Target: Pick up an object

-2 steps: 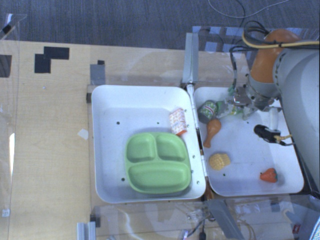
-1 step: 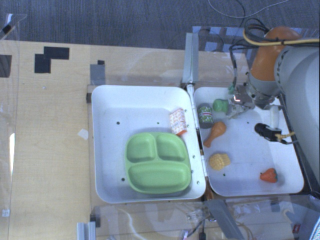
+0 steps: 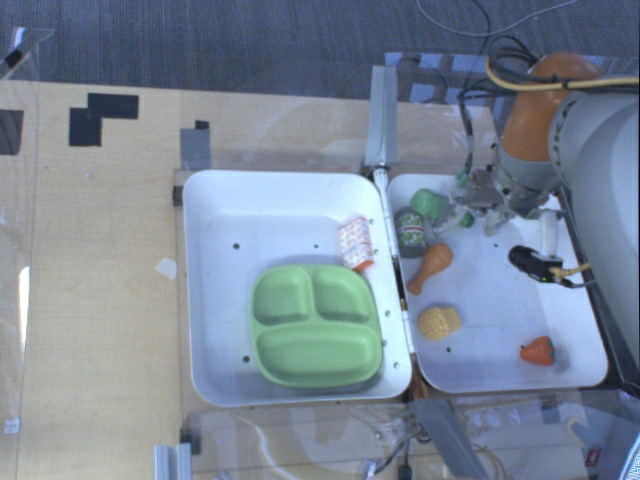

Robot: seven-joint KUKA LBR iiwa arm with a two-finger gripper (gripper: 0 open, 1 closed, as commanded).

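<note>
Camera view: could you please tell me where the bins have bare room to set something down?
Left bin: the floor behind the green divided plate, left of the packet. Right bin: the middle, between drumstick and red toy vegetable. Crowded: its back-left corner, by the claw.

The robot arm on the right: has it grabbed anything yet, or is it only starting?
It looks early. Done: the gripper is at the far end of the right bin, beside a green toy. In hand: nothing that I can see lifted; the drumstick, the yellow corn piece and the red toy all lie on the bin floor. Left: closing on one thing and raising it.
</note>
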